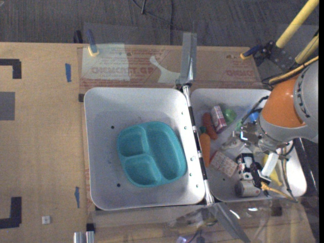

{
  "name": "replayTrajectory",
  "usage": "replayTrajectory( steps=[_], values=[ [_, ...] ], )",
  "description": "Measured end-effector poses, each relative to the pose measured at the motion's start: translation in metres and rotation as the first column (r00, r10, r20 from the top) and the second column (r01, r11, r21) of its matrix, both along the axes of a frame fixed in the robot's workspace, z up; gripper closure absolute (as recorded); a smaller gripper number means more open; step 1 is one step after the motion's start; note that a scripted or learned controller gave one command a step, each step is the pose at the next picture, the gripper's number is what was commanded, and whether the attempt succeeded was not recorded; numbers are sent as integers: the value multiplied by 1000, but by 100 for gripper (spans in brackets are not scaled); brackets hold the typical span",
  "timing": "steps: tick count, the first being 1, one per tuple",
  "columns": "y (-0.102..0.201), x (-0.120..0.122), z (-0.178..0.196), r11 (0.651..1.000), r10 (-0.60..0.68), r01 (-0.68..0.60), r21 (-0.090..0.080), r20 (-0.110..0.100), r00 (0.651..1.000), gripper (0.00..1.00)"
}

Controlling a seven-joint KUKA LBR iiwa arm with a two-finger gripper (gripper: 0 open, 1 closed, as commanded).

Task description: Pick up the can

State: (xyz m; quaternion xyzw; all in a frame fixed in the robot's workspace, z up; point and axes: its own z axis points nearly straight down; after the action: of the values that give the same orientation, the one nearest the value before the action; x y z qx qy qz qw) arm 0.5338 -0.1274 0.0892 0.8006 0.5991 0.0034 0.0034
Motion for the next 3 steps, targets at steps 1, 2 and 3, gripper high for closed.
replayTrajectory(
  steps=[1,2,3],
  values=[
    [-5,36,174,997,72,-72,0,-9,997,0],
    [32,-37,57,994,-113,113,2,-12,994,0],
    [40,-45,266,1000,16,-16,0,-9,1000,0]
  ],
)
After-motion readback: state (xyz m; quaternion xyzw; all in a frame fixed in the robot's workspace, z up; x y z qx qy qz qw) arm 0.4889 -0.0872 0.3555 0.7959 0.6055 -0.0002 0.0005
